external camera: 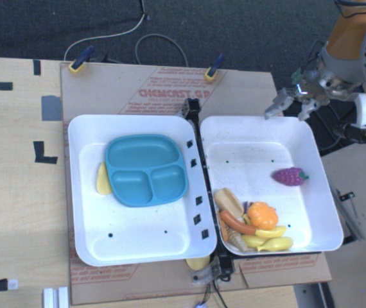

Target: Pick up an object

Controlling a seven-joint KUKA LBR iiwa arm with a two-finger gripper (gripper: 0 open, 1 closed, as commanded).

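I had the gripper (291, 103) hanging just beyond the far right corner of the right bin (311, 147), its two fingers spread apart with nothing between them. Nothing was picked yet, so the step in hand was choosing a target and coming down on it.

Taking the right bin as my landmark: the purple grape bunch (289, 176) lay alone near its right wall, well apart from everything else. In its near left corner sat a crowded heap, with an orange fruit (262, 215), a banana (271, 237) and a hot dog (237, 222) touching one another. The left bin beside it held a blue divided plate (147, 170).

My judgement was that the grapes were the sensible pick: isolated and nearest the gripper. I would have centred the open fingers over the bunch, straddled its short axis, descended straight down and closed only once low, since a rounded toy can squirt out sideways
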